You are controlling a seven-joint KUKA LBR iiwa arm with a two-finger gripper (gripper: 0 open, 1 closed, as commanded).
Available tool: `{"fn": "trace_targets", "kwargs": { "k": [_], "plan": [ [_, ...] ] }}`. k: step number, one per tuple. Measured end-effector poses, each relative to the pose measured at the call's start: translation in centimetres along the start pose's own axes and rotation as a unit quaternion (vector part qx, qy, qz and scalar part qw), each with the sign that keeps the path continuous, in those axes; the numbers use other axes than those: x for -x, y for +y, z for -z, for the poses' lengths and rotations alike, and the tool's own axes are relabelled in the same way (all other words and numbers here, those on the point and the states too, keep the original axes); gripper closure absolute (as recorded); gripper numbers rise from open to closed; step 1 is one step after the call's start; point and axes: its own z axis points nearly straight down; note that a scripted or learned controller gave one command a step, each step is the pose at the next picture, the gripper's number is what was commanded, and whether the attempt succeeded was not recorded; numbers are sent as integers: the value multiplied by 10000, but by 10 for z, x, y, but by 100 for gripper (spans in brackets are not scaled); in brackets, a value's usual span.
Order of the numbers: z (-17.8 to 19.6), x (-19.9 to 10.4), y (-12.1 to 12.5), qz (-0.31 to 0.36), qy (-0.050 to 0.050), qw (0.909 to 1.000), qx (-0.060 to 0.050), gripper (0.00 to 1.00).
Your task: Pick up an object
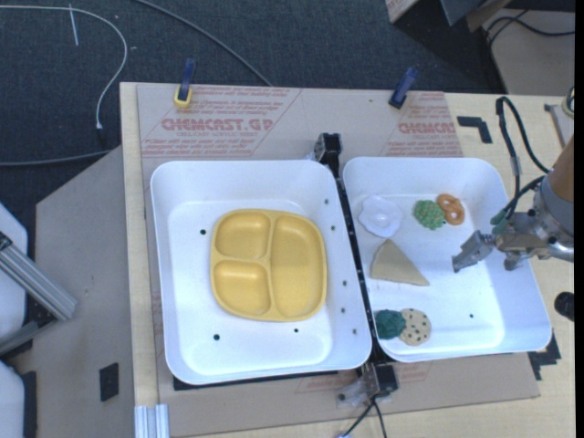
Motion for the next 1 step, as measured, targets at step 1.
{"fn": "trace_targets", "kwargs": {
  "k": [1],
  "plan": [
    [7, -1, 3, 22, -16, 10000, 69, 0]
  ]
}}
